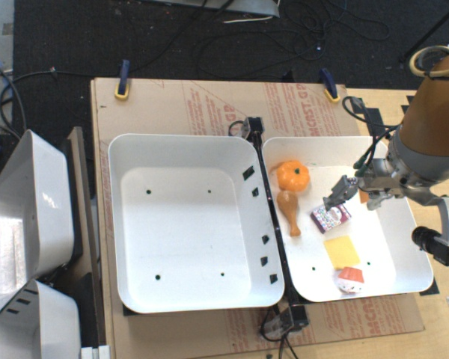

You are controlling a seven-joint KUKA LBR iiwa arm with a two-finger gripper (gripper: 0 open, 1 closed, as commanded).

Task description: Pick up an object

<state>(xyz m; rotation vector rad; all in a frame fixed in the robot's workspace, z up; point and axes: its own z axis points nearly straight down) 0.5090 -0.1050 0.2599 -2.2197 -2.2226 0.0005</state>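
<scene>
In the right bin [393,279] lie an orange pumpkin [292,176], a tan drumstick [289,210], a purple and white packet [330,218], a yellow square [342,250] and a small red and white object [350,278]. My gripper [338,196] reaches in from the right and hangs just above the packet's upper right corner. Whether it touches the packet I cannot tell. A small orange piece [364,196] shows just behind the gripper's wrist.
The left bin [127,200] stands beside the right one, with a black clip rail [263,200] between them. Grey tubs [30,200] sit off the bench to the left. Cables run across the dark floor at the back.
</scene>
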